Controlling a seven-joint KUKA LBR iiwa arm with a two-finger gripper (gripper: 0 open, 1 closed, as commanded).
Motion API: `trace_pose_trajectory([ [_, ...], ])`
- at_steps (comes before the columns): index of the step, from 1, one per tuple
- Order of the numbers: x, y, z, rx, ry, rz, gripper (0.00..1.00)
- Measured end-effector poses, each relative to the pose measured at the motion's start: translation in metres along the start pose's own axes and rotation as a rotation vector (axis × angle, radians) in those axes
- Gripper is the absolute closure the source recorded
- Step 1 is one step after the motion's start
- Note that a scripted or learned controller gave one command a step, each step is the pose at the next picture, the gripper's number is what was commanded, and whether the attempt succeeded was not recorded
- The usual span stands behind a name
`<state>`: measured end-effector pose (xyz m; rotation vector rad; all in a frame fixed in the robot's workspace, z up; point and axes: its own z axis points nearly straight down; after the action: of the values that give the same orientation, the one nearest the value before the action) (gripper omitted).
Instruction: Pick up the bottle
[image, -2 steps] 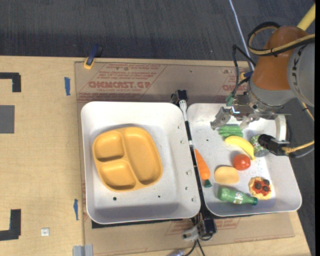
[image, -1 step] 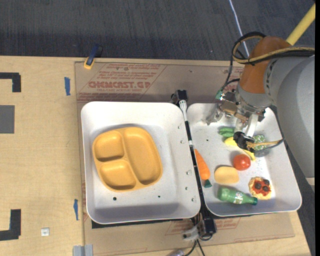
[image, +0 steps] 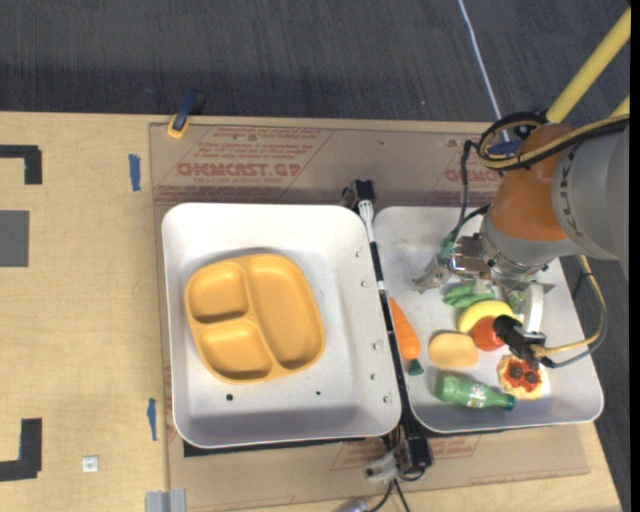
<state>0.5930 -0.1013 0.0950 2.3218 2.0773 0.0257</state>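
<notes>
Two white bins sit side by side on the desk. The left bin (image: 190, 400) holds one yellow divided tray (image: 254, 316). In the right bin (image: 580, 395), one green bottle (image: 473, 393) lies on its side near the front wall (beside a carrot (image: 404, 332) and a lemon (image: 453, 349)). The gripper (image: 490, 285) hangs above the toys; I cannot tell its state.

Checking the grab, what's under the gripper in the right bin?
Under the gripper sit green, yellow and red toys, partly covered. The bottle lies apart, nearer the bin's front.

Grey arm (image: 600, 190), orange wrist band (image: 525, 205), black and yellow cables (image: 510, 140)
</notes>
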Motion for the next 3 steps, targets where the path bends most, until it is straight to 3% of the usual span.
trace_pose_trajectory([
  [1, -0.002, 0.001, -0.011, -0.002, -0.004, 0.001, 1.00],
  [2, 0.002, -0.055, 0.006, 0.026, 0.007, -0.072, 1.00],
  [3, -0.006, -0.112, 0.005, 0.024, 0.006, -0.108, 1.00],
])
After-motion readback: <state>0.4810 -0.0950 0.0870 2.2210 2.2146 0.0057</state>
